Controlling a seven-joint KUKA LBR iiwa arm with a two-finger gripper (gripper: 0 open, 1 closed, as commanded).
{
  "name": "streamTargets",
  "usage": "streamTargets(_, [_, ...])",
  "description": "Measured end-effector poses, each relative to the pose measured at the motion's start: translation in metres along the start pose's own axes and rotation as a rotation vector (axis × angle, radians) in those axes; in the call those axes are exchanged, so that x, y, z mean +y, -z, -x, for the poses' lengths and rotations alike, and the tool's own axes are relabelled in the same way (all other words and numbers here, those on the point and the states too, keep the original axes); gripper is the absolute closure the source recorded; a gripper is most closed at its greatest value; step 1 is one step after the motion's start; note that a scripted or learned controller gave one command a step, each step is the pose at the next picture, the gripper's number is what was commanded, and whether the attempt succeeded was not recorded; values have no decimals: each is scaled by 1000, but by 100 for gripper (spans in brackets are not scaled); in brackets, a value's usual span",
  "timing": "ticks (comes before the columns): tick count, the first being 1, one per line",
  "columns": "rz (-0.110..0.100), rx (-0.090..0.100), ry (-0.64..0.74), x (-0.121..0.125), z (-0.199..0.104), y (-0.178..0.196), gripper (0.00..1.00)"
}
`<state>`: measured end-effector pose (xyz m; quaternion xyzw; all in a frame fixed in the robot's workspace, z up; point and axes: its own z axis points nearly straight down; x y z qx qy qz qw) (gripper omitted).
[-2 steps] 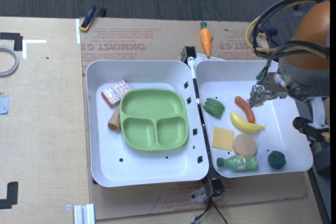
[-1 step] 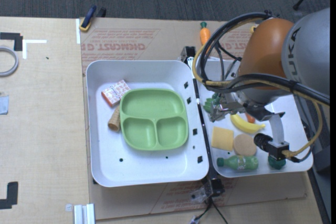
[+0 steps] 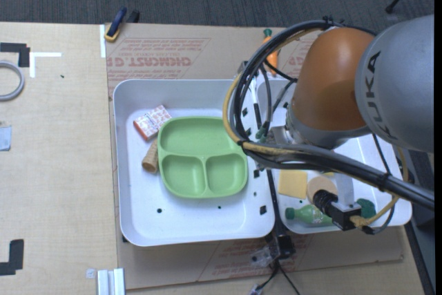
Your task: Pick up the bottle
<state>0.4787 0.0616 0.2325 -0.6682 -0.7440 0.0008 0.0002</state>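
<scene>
Green bottle point(image 3: 309, 215) — right bin point(image 3: 387, 221).

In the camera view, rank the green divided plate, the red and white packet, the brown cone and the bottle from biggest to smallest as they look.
1. Green divided plate, far the largest.
2. Bottle, though cables partly hide it, so this is unsure.
3. Red and white packet.
4. Brown cone, close to the packet in size.

Arm point(image 3: 345, 93) overhangs bottle point(image 3: 309, 215) in right bin point(image 3: 397, 217).
</scene>
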Motion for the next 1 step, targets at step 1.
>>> streamTargets(1, [0, 0, -204, 4, -53, 5, 100])
